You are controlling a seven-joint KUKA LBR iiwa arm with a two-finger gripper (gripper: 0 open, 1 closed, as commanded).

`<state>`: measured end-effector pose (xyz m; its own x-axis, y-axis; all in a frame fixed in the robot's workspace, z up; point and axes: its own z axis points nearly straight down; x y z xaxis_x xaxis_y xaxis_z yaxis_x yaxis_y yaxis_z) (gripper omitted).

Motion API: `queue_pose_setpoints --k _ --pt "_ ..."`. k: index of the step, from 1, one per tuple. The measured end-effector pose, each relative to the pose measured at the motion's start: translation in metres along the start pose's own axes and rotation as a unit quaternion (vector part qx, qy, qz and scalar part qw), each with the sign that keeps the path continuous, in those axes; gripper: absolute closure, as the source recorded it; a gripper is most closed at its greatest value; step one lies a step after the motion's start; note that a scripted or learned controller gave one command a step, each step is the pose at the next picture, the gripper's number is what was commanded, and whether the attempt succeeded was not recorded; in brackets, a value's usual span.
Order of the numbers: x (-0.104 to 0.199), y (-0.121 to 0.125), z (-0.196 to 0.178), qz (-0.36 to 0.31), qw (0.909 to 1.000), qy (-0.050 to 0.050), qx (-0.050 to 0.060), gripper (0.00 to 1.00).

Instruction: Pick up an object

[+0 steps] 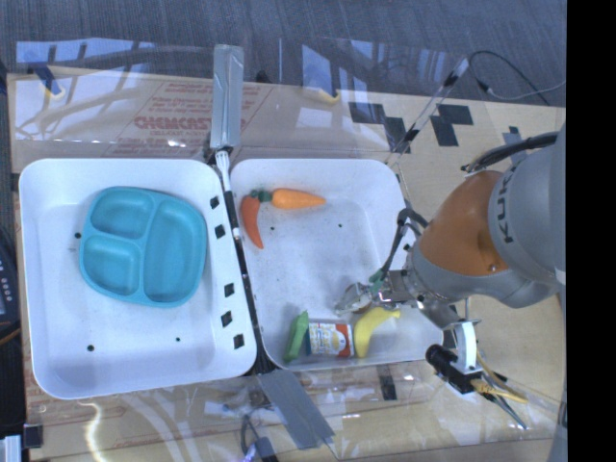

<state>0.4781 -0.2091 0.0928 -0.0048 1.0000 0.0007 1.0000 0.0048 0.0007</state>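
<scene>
Camera view: gripper (369,295) low near right bin (318,248) front wall, beside banana (373,326); finger state unclear.

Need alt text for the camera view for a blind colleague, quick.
The gripper is low in the right bin, above a banana beside a small bottle. Two carrots lie near that bin's top left. The left bin holds a blue divided plate.

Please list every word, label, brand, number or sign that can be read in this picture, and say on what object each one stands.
"KU": white letters on the grey arm, cut off at the picture's edge.
"CHEMCAST" (my best reading): faint red print on the clear sheet behind the bins; the smaller red lines above it are too blurred to read.
The label on the small bottle in the right bin: too small to read.
</scene>
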Motion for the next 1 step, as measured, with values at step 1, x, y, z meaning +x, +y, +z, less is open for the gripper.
queue_pose_setpoints --k 1 --pt "-0.0012 0.0359 -0.0048 0.068 0.9977 0.0 0.002 0.0"
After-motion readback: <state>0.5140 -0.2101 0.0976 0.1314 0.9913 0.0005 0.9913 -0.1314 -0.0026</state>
